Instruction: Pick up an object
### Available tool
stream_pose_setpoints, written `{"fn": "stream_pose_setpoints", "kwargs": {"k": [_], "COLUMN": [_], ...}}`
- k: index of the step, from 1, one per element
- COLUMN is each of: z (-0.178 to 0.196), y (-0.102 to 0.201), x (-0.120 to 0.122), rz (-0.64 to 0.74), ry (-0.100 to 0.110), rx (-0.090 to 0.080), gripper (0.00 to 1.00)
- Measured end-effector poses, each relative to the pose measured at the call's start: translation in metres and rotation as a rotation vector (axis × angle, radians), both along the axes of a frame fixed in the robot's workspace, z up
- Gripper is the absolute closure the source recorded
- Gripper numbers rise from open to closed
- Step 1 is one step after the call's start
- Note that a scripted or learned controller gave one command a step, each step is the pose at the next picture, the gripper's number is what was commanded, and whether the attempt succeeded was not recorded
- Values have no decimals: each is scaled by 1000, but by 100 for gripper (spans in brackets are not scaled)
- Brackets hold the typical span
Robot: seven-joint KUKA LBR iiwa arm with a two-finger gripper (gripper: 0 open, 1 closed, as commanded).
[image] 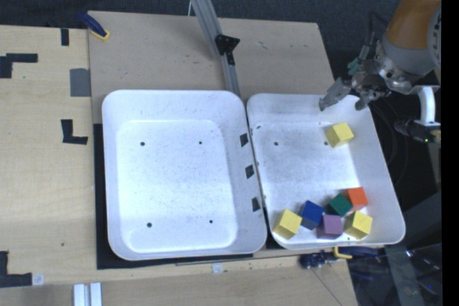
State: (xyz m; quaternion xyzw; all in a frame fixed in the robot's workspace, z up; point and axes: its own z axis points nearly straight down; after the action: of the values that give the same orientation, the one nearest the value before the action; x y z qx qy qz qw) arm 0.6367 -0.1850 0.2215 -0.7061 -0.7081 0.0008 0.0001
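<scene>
My gripper (346,99) hangs over the far right rim of the right bin (301,175), its two grey fingers spread open with nothing between them. A yellow cube (339,134) lies alone in the bin just below and slightly left of the fingertips. Along the bin's near edge sits a cluster of cubes: yellow (288,223), blue (311,214), purple (331,225), green (339,205), orange (356,197) and another yellow (360,224).
The left bin (172,175) sits beside the right one. A slanted metal pole (204,3) crosses the bench behind the bins. Black clips (248,170) sit on the rim between the bins. A blue-and-yellow tool (93,25) lies at the far left.
</scene>
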Motion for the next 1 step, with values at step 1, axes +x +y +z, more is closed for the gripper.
{"fn": "stream_pose_setpoints", "kwargs": {"k": [1], "z": [0], "y": [0], "x": [0], "rz": [0], "ry": [1], "rx": [-1], "gripper": [0]}}
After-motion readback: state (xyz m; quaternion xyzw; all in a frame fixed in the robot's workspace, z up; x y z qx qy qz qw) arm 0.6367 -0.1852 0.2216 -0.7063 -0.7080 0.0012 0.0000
